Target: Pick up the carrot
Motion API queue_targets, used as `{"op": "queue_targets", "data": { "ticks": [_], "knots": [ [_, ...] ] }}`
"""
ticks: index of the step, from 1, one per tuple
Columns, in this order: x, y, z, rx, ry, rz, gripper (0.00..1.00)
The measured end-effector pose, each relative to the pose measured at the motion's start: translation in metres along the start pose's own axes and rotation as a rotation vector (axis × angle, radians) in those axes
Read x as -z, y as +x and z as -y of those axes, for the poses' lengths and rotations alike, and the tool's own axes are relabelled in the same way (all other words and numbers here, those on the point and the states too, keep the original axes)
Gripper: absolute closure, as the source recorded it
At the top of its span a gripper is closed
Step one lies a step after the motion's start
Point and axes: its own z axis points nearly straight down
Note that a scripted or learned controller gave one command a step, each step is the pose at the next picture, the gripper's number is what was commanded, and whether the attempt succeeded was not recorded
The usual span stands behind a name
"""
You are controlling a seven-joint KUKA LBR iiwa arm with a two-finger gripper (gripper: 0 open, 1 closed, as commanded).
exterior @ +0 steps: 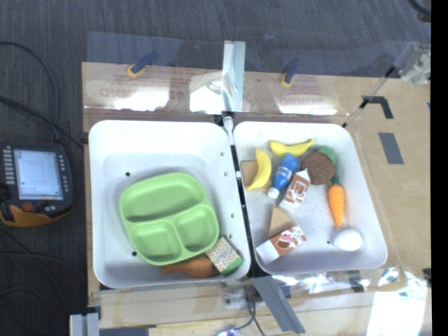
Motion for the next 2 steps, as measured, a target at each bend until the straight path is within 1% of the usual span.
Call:
{"op": "queue_targets", "data": {
  "ticks": [1,2],
  "knots": [
    [-0.006,0.0,0.0,0.268,-0.002,0.002,1.0],
    [0.006,-0.005,-0.001,0.394,-0.001,0.001,1.0]
  ]
}}
